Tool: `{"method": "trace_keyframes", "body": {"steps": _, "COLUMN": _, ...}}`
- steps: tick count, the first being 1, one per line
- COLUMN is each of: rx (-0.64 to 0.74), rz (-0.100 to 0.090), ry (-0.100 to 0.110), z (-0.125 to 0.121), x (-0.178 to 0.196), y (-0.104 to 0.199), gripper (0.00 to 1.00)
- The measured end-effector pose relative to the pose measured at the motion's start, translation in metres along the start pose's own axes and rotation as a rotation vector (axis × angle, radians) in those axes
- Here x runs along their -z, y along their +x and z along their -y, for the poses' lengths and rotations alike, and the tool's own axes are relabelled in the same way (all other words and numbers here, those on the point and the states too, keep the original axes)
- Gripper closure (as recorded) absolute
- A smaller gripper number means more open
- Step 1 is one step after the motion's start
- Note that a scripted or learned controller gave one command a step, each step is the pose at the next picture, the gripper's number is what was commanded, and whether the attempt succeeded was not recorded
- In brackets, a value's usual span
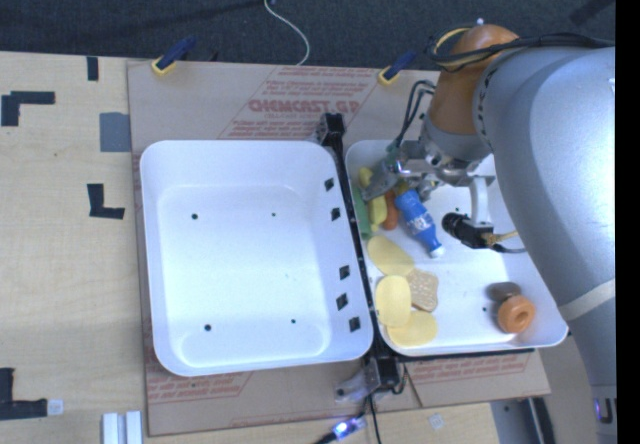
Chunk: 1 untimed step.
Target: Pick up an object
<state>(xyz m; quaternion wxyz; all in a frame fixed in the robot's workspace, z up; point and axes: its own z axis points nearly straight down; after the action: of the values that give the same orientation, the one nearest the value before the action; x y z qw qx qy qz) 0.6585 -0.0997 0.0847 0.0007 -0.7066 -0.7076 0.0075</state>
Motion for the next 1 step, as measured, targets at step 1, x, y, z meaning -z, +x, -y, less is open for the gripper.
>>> {"method": "trace_keyframes", "body": {"steps": 1, "rx": -0.004, "rz": -0.008, "ry": -0.01, "z": 0.0315, "x": -0.0007, "y": -0.0292, "gripper": 0.0}}
